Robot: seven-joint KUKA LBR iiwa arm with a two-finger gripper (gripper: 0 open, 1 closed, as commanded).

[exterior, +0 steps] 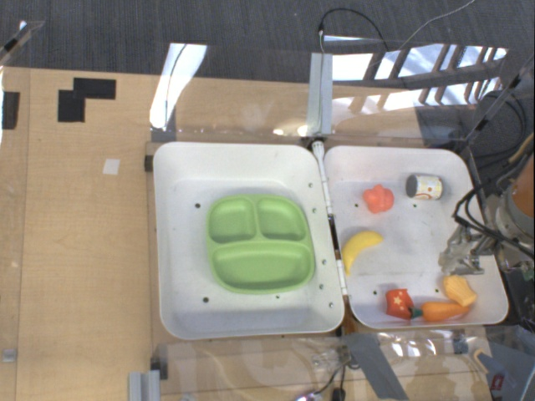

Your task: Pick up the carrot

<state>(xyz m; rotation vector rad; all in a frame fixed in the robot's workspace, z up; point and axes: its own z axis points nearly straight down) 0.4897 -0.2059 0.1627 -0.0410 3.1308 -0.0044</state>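
The carrot is a small orange stick lying flat along the near wall of the right bin, close to its near right corner. My gripper hangs over the right side of that bin, a short way behind the carrot and apart from it. A yellow-orange chunk lies between the gripper and the carrot. I see nothing held in the gripper.
A red toy with a green top touches the carrot's left end. The right bin also holds a banana, an orange-red toy and a small can. A green divided plate sits in the left bin.
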